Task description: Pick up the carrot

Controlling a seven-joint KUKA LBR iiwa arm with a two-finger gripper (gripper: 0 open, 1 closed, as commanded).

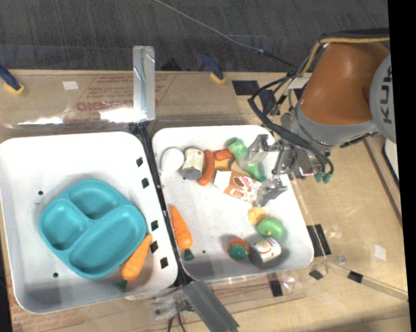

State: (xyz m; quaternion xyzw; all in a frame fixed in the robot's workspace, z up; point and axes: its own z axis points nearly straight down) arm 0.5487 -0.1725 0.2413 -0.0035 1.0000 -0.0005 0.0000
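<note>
**Two carrots in the bins, hand over the right one**

The arm (345,92) comes in from the right, its orange band plain to see, and the hand (272,171) hangs above the right bin (297,223) near its right wall, over a cluster of toy food. Whether it is released or clenched I cannot tell from here — the metal parts blur together against the clutter below.

There are two carrots. One carrot (180,229) lies in the right bin tight along its left wall, green end pointing toward the front. The other carrot (135,259) lies in the left bin (16,210), at the lower right edge of the teal divided plate (91,226), angled, green end toward the front corner. Both sit well apart from the hand.

Under and around the hand: a green piece (236,148), a printed packet (242,188), a long orange-brown piece (208,167) and a white round thing (172,158) toward the back. Nearer the front, a green apple-like piece (270,227) and a small can (265,251) — all loose on the white floor of the bin. The counter (356,258) shows tape marks on the right.
</note>
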